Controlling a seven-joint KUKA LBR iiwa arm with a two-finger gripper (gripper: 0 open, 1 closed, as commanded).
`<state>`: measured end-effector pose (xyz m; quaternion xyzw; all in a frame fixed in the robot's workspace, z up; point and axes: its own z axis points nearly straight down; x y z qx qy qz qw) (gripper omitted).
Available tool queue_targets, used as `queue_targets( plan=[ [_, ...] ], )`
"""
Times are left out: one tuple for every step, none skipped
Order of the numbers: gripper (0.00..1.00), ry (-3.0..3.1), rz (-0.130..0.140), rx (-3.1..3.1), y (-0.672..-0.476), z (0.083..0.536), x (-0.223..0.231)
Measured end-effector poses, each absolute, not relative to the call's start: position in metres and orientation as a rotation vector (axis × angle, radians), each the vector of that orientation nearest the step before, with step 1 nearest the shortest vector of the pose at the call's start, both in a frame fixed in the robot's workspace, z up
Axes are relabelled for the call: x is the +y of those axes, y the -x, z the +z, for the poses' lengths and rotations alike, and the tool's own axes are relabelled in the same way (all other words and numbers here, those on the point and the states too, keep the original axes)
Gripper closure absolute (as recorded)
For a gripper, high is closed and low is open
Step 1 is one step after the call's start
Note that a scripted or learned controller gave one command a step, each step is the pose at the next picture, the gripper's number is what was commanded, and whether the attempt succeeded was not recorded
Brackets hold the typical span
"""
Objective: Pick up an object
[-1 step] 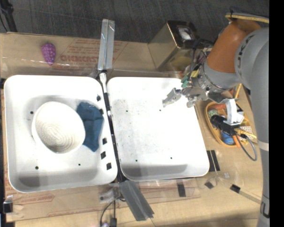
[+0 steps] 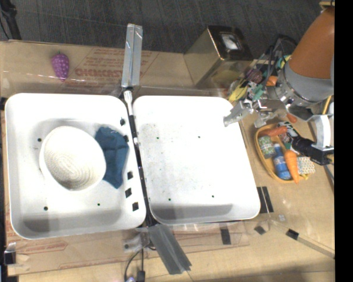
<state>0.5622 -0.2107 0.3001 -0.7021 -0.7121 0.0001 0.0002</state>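
In the left bin (image 2: 23, 216) lies a round white woven dome (image 2: 73, 156), with a crumpled blue cloth (image 2: 113, 154) touching its right side. My gripper (image 2: 234, 114) hangs over the upper right corner of the right bin (image 2: 194, 157), far from both objects, with nothing visibly in it. The grey arm with its orange band (image 2: 312, 46) comes in from the upper right.
A small purple object (image 2: 60, 65) rests on the cardboard behind the left bin. A yellow bowl (image 2: 280, 151) of small items sits right of the right bin. A brown box (image 2: 220, 51) and a metal post (image 2: 131, 54) stand at the back.
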Motion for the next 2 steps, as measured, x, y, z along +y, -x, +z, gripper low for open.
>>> queue_targets(
  plan=[
    [0.0,2.015,0.001,-2.413,-0.554,0.341,-0.21],
    [0.0,1.936,0.001,-2.474,-0.483,0.379,-0.211]
  ],
)
